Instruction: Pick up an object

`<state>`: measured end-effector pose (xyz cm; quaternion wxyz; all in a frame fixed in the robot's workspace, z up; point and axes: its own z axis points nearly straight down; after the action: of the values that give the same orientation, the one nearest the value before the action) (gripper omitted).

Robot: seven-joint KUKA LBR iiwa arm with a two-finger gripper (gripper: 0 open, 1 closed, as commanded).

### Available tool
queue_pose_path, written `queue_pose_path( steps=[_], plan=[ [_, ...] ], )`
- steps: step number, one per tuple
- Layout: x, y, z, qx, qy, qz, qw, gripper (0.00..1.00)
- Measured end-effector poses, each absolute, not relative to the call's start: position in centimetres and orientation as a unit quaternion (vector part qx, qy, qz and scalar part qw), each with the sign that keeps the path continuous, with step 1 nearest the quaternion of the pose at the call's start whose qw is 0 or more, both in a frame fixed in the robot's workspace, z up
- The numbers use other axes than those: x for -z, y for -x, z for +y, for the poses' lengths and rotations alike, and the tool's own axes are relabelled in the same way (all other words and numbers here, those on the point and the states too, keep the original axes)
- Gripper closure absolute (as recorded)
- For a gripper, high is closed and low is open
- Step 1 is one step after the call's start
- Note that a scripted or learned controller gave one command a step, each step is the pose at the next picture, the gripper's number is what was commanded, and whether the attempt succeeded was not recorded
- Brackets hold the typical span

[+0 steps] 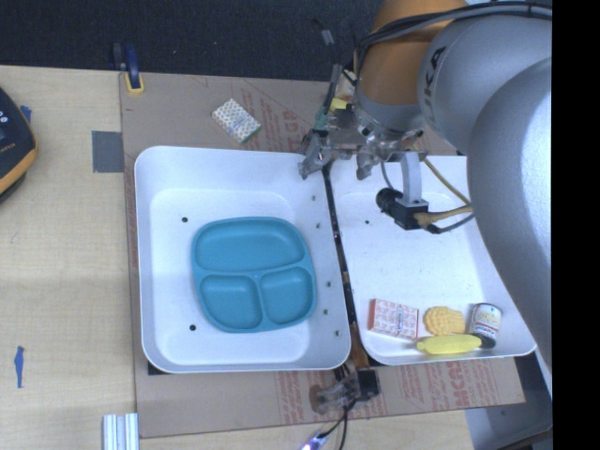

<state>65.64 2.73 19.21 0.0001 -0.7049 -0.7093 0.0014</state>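
My gripper [338,165] hangs over the far end of the divide between the two bins, open, its two fingers [312,162] spread with nothing between them. A blue divided plate [253,272] lies flat in the left bin [150,251]. Along the near edge of the right bin [412,270] lie a red-and-white packet [393,318], a round yellow cracker [444,321], a yellow banana [450,345] and a small can [486,320]. All of them are well clear of the gripper, toward the near side.
A small patterned packet [235,119] lies on the cardboard beyond the left bin. A black cable fitting [403,206] dangles from the wrist over the right bin. The grey arm covers the upper right. A yellow-and-black device [11,143] sits at the far left.
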Motion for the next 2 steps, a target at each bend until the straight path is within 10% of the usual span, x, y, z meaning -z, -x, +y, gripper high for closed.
queue_pose_path(
  steps=[2],
  plan=[
    [-12.6, -65.5, 13.0, -0.0037, 0.705, -0.710, 0.002, 0.00]
  ],
)
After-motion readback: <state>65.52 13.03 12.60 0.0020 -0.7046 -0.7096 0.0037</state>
